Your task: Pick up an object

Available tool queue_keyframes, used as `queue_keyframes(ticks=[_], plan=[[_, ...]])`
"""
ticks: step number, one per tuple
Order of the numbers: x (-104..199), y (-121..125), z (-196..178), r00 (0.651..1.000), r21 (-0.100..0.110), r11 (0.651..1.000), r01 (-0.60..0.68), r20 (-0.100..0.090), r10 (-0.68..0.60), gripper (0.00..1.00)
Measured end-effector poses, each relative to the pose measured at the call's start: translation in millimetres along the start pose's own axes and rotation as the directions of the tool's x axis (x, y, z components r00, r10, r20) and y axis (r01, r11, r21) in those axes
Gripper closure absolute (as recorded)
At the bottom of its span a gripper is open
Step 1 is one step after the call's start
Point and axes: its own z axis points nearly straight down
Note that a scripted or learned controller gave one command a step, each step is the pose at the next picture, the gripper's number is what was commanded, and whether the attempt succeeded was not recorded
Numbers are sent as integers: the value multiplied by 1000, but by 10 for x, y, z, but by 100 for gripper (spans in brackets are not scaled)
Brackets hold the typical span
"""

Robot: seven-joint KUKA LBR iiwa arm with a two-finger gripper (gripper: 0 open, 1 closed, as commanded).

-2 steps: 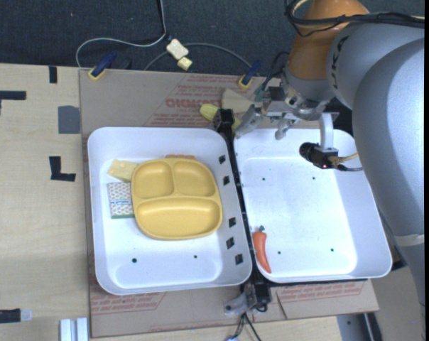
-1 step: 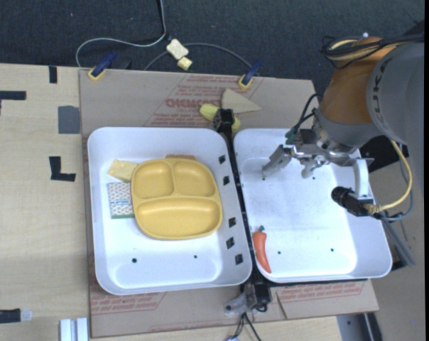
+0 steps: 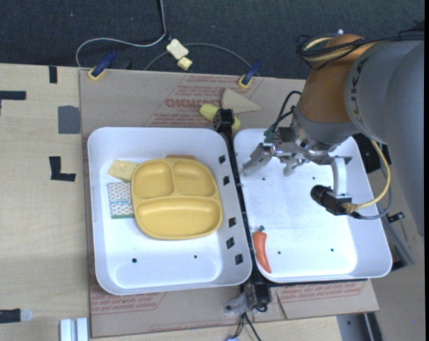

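Observation:
An orange carrot (image 3: 261, 251) lies at the near left edge of the right bin (image 3: 307, 261). A yellow divided plate (image 3: 177, 197) rests in the left bin (image 3: 165, 268), with a pale yellow piece (image 3: 121, 169) and a small patterned card (image 3: 119, 199) tucked along its left side. My gripper (image 3: 275, 161) hangs over the far left part of the right bin, fingers spread apart with nothing between them. It is well behind the carrot and right of the plate.
A black divider with clips (image 3: 232, 190) separates the bins. Behind them on the cardboard lie a yellow item (image 3: 209, 110) and a tan wedge (image 3: 239, 101). Cables and clamps (image 3: 175, 50) run along the back. A black cable fitting (image 3: 328, 198) hangs from the arm.

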Motion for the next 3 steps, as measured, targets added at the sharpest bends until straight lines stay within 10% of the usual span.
queue_keyframes(ticks=[1,2,3], plan=[[-463,631,793,1000,-2,1000,-4,4,4,0],[-419,716,997,1000,0,1000,-3,4,3,0],[-896,779,-360,1000,-16,1000,-6,7,6,0]])
